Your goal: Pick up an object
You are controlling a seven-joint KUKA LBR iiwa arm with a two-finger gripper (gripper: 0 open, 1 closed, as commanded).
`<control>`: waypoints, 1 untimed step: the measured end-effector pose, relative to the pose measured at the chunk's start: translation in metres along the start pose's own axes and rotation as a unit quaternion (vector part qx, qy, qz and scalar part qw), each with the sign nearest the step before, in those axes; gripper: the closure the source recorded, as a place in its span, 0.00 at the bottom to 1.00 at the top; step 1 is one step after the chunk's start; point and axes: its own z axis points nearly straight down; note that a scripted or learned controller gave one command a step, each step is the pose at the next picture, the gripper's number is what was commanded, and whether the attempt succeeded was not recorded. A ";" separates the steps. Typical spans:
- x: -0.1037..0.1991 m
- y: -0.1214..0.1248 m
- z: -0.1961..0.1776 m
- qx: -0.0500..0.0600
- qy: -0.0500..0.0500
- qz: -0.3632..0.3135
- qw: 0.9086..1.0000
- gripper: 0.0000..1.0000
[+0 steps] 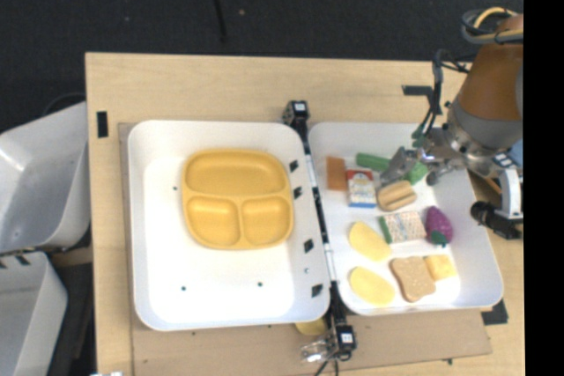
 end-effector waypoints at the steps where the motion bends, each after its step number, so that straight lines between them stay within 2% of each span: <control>1: -0.008 -0.001 0.104 0.001 0.002 0.001 1.000 0.00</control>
